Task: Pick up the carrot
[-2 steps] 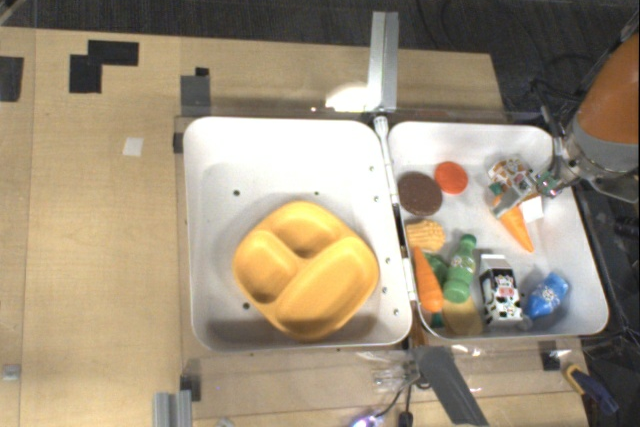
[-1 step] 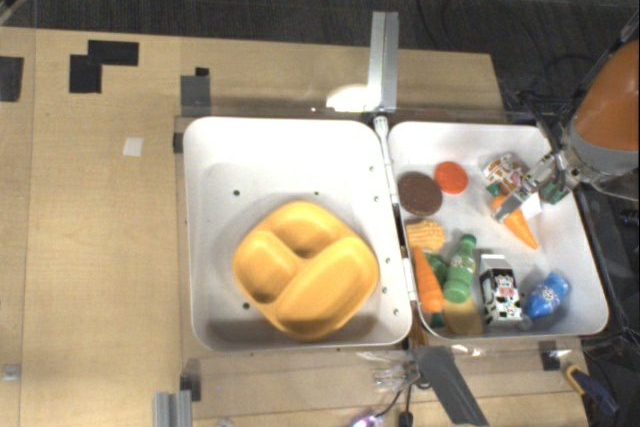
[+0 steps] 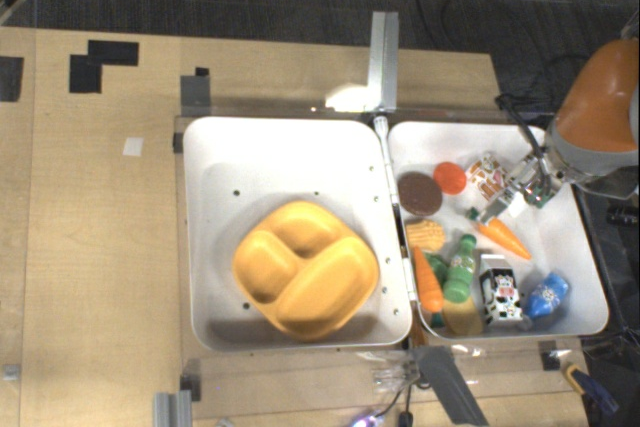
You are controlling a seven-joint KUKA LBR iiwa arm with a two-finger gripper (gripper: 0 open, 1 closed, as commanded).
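- In the right bin [image 3: 590, 260], at about four o'clock, the carrot [image 3: 504, 238] lies flat near other toy food.
- The gripper [image 3: 515, 194] hangs just above it at twelve o'clock, likely lined up to grab; I cannot tell if it is clenched.
- The carrot is small, orange and pointy.

Two white bins [image 3: 200, 215] sit side by side: one yellow sectioned dish [image 3: 305, 267] at lower left; at right, two carrots [image 3: 504, 238], one brown disc [image 3: 420, 194], one green bottle [image 3: 460, 275], one blue toy [image 3: 547, 296].
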